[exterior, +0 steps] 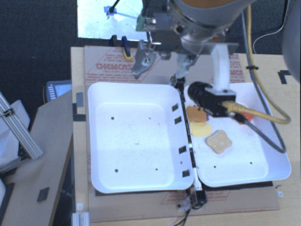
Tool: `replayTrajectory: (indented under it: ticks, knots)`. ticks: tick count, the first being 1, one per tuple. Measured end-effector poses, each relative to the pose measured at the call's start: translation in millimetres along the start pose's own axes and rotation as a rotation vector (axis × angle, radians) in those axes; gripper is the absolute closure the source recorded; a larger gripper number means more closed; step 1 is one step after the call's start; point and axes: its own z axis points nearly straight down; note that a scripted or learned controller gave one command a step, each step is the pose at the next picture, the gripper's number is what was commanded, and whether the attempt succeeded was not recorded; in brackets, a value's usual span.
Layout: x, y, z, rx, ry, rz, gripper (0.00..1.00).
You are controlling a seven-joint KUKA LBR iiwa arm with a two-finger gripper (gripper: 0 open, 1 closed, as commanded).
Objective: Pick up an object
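The right bin [263, 168] holds a tan, toast-like piece [219, 141], a flat yellow piece [201, 130] and an orange piece [196, 114], clustered near its left wall. A small red item [247, 118] lies further right, partly hidden by a cable. My gripper [161, 68] hangs above the far edge of the bins, near the divider between them. Its two metal fingers [141, 64] stand spread apart with nothing between them, so it is open. It is well above and behind the pieces.
The left bin [136, 173] sits beside the right one. A black device [209, 99] on a white post [221, 69], with a yellow cable [263, 117], overhangs the right bin's back. Grey cables cross that bin's right part.
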Motion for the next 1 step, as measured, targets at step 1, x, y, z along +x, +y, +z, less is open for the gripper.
replayTrajectory:
  ticks: [1]
  knots:
    - [0.0, 0.0, 0.0, 0.0, 0.0, 0.0, 0.0]
